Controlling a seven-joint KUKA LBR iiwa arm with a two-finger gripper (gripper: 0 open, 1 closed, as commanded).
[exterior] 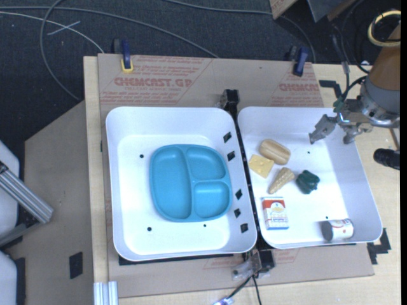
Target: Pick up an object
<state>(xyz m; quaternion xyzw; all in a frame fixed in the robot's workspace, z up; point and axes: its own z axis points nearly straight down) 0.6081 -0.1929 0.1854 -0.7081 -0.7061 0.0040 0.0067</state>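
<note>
Obscured and cropped items

Grey arm with orange band (386, 75) is cropped by the right edge; print on small red-and-white carton (275, 212) is illegible.

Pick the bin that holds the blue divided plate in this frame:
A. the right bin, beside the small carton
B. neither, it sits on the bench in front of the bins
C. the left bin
C: the blue divided plate lies flat in the middle of the left bin, alone there, while the small items such as the red-and-white carton lie in the right bin.

Single fixed camera above bench (191, 68), looking down at slant, both bins (127, 132) framed.
</note>
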